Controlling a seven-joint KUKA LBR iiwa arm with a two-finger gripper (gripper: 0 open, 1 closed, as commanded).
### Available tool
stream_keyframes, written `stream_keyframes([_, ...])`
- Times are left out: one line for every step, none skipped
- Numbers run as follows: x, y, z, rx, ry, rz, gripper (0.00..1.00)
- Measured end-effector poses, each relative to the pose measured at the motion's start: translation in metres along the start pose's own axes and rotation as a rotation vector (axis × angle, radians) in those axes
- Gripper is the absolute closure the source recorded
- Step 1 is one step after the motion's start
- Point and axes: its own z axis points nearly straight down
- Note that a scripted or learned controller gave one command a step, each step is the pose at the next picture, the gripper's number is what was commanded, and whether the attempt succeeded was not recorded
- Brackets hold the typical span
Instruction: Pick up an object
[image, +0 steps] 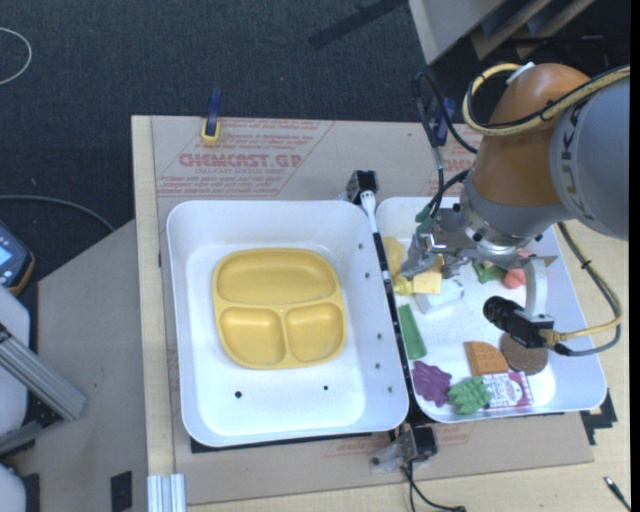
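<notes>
The jaws (432, 262) are low in the right bin (575, 300), over a yellow block (425, 284) at its far-left corner; whether they are open or closed I cannot tell. Other toys lie nearer: a green strip (411, 332), a purple piece (432, 381). The left bin (190, 300) holds a yellow divided tray (279, 305), likely a drop-off spot.

Bright, even overhead light; soft shadows, mild glare, slightly soft focus

arm (540, 130) over right bin (580, 330) | claw (432, 262) above yellow pieces (418, 283) | yellow tray (280, 307) in left bin (190, 300)
</notes>
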Motion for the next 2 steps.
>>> stream_keyframes([-0.0011, -0.0055, -0.002, 0.001, 0.0, 0.001, 1.0])
stream_keyframes([-0.0092, 0.004, -0.0035, -0.004, -0.001, 0.001, 1.0])
